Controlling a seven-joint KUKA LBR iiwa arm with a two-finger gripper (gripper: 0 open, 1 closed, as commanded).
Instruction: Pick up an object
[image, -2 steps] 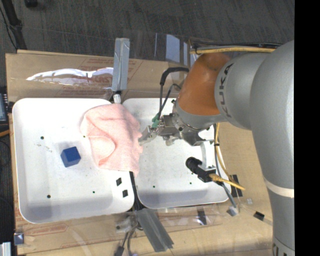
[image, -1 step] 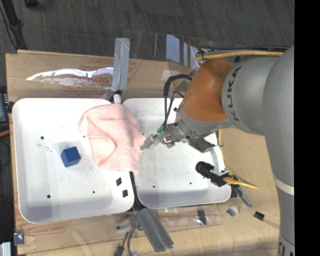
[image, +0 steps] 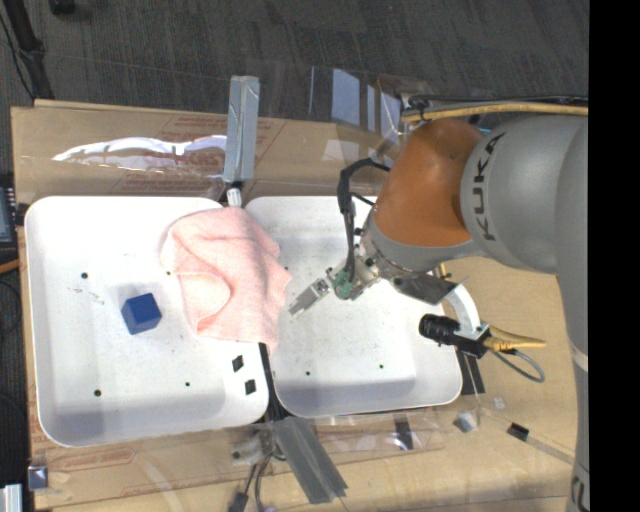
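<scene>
A pink cloth (image: 228, 268) lies bunched over the wall between the two bins, mostly in the left bin (image: 60, 400), with its right edge hanging into the right bin (image: 385, 350). A small blue cube (image: 142, 312) sits on the left bin's floor, left of the cloth. My gripper (image: 308, 295) hangs over the right bin, pointing left, just right of the cloth's edge. Its silver fingers (image: 314, 291) look pressed together as one narrow tip, with nothing between them. The grey and orange arm (image: 440, 190) covers the right bin's far right part.
Two small black squares (image: 244, 374) sit at the left bin's front right rim. A grey post (image: 241, 135) stands behind the bins at the divide. Brown cardboard (image: 120, 130) lies under and behind both bins. The right bin's front floor is bare.
</scene>
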